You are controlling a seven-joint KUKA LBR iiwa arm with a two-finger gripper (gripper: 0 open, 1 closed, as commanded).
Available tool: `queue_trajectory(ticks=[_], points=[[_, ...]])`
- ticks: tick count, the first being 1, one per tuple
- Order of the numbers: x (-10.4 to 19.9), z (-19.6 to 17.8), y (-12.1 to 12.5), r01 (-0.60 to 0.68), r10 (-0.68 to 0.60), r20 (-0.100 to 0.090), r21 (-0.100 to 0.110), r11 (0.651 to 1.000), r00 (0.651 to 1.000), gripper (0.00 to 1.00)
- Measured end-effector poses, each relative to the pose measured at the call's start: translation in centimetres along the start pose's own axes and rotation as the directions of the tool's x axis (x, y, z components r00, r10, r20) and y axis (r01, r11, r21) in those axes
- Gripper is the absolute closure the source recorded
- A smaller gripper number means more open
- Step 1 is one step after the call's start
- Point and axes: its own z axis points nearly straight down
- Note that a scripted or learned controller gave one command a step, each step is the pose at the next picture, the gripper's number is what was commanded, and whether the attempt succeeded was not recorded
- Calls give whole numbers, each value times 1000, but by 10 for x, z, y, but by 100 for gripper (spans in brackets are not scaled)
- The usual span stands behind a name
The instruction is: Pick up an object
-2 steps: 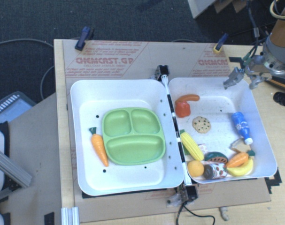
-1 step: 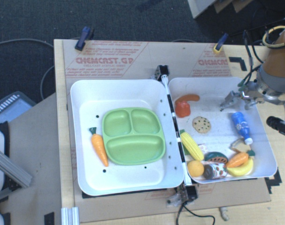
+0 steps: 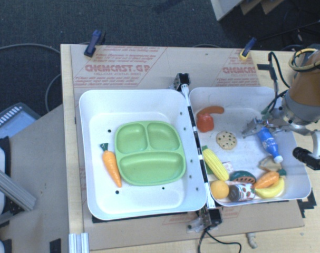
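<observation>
The right bin [image 3: 239, 96] holds several toy foods: a sausage [image 3: 210, 110], a red pepper [image 3: 205, 123], a cookie [image 3: 226, 139], a corn cob [image 3: 215, 164], an orange [image 3: 219, 188], a banana [image 3: 271, 190] and a small carrot [image 3: 268, 179]. A blue bottle [image 3: 268, 144] lies flat near the bin's right side. My gripper [image 3: 251, 127] hangs low over the bin floor, just up and left of the bottle's upper end. Its two prongs are spread, so it is open with nothing between them.
The left bin [image 3: 91, 115] holds a green divided plate [image 3: 149, 153] and a larger carrot [image 3: 111, 165] beside it. A black clamp [image 3: 182, 80] sits where the bins meet. A watermelon slice [image 3: 243, 176] and a can [image 3: 240, 193] crowd the right bin's front edge.
</observation>
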Motion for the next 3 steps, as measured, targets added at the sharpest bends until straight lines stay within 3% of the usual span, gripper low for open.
queue_trajectory(ticks=[1,2,3], points=[[-2,-11,0,-1,1,7,-3,1000,1000,100],[80,0,56,-3,3,10,-5,1000,1000,100],[148,-101,73,-2,3,9,-7,1000,1000,100]])
